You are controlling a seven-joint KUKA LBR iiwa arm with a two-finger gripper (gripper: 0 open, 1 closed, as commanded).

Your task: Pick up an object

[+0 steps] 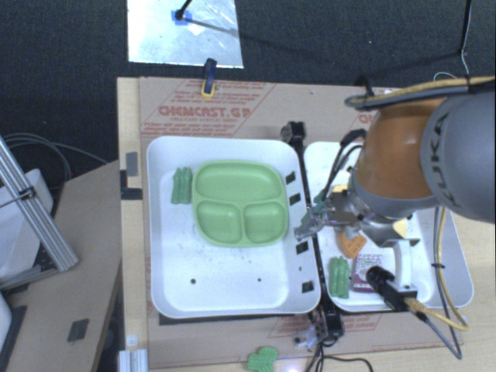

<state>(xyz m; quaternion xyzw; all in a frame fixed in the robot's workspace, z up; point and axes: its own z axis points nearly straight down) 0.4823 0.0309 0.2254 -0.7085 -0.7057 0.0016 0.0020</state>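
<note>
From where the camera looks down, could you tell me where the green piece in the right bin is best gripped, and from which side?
Grip the green piece across its narrow middle, coming straight down from above. It lies flat and elongated, long axis running away from the camera, beside a dark red item, so the fingers should close across its width.

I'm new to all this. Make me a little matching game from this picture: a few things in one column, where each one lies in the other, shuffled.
Things:
1. green divided plate
2. orange piece
3. green clover-shaped piece
4. small green ridged piece

Places:
A. right bin, under the arm
B. on the bench, in front of both bins
C. middle of the left bin
D. left bin, beside the plate's left edge

Pairs: 1-C, 2-A, 3-B, 4-D
</note>
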